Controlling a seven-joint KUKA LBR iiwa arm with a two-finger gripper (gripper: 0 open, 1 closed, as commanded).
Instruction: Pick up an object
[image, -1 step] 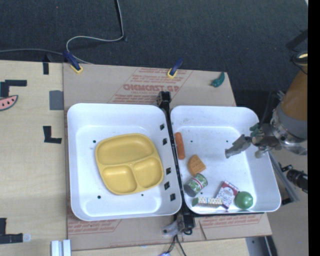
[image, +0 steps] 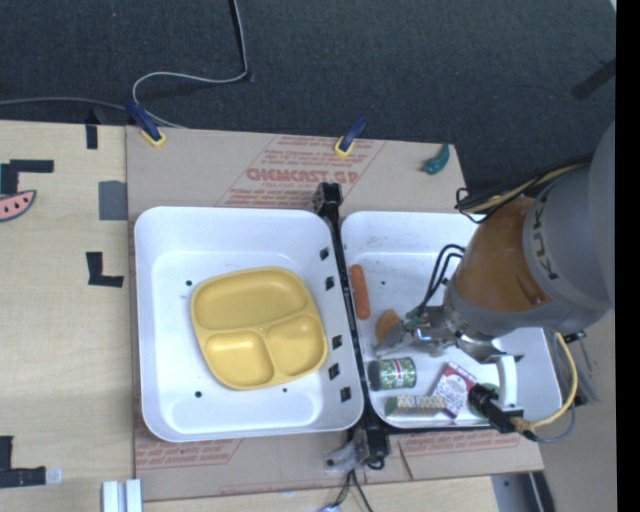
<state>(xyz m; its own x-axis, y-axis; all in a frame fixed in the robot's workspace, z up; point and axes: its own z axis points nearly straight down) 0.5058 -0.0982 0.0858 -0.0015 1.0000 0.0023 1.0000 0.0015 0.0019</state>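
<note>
On the bench, the right bin (image: 560, 385) holds, nearest first, one flat bar (image: 418, 404), one red packet (image: 456, 386), one green can (image: 394, 374), one brown lump (image: 388, 324) and one orange stick (image: 359, 289). The pincer (image: 428, 330) sits among them; its spread I cannot tell. The left bin (image: 160, 300) holds one yellow divided plate (image: 258, 327).

A robotics lab: a cardboard-covered table (image: 300, 175) with clamps (image: 349, 138), loose cables (image: 190, 78), and two white bins (image: 160, 300).

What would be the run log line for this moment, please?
arm: over right bin | gripper: low, among items | near: brown piece, can | grasp: none seen | left bin: yellow tray
</note>
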